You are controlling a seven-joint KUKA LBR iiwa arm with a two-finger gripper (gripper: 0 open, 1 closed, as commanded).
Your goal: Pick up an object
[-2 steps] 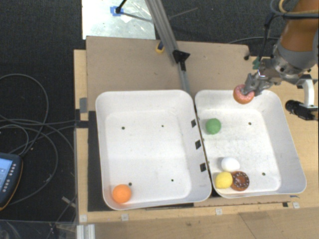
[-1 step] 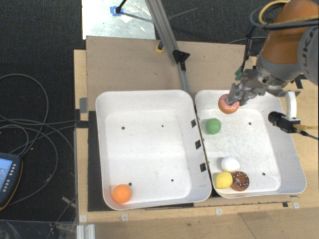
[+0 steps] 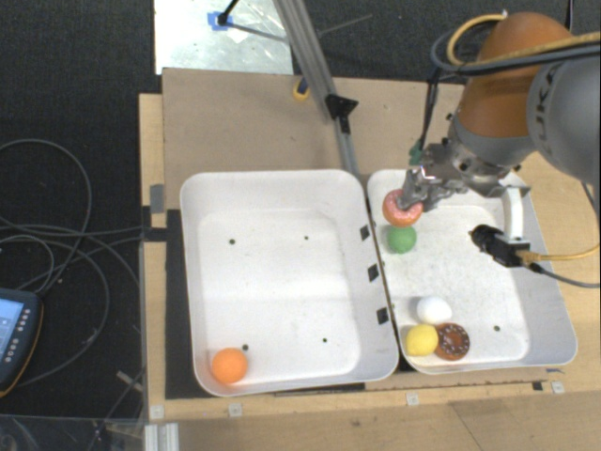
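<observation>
Pink donut [image 3: 403, 211] clamped in pincer [image 3: 409, 202], raised over right bin [image 3: 549, 332], green ball [image 3: 402, 240] beneath

Brown bench [image 3: 244, 120] w/ two shallow white bins side by side: left bin [image 3: 202, 252], right bin [image 3: 549, 332].

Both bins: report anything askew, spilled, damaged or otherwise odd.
Nothing looks spilled or broken. The orange ball sits alone in the left bin, away from the items in the right bin. The gripper is at a pink donut above the green ball.
</observation>
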